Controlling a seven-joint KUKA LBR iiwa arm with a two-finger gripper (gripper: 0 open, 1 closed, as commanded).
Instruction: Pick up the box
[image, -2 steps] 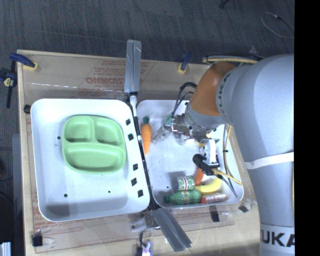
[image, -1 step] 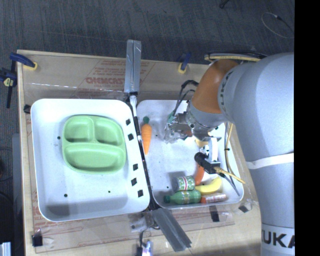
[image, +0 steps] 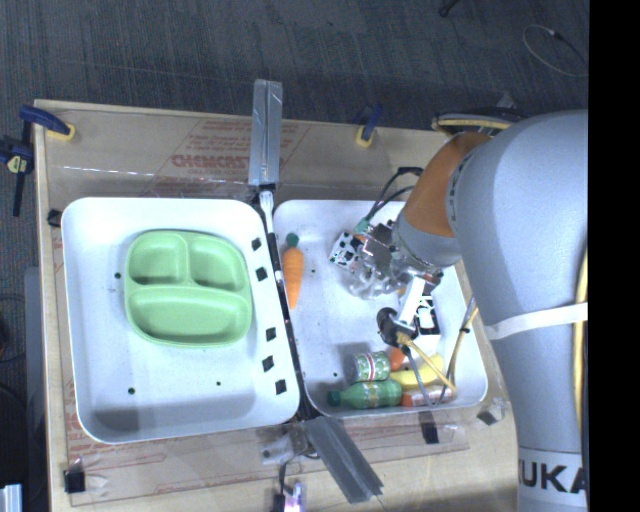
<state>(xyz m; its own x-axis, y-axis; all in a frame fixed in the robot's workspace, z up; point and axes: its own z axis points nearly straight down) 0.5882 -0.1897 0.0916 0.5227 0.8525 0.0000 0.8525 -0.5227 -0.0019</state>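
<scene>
From my feed I see the arm (image: 520, 230) reaching in over the right edge of the right bin (image: 330, 335), with the gripper (image: 368, 270) low over the bin's middle, nearer its far edge. The view is too blurred there for me to tell whether the claw is open or closed.

The box (image: 345, 250), small with a black-and-white pattern, sits just beside the gripper on the side toward the bin's left edge. I cannot tell whether the two touch, or whether the box rests on the bin floor.

A carrot (image: 292, 272) lies along the left wall of the same bin, its green top toward the far edge. In the near right corner a green bottle (image: 368, 396) lies on its side against the near wall. A small can (image: 372, 365) is just behind it and a yellow item (image: 425, 377) is at its right.

The left bin (image: 100, 390) holds a green divided plate (image: 188, 288), set toward its far edge.
</scene>
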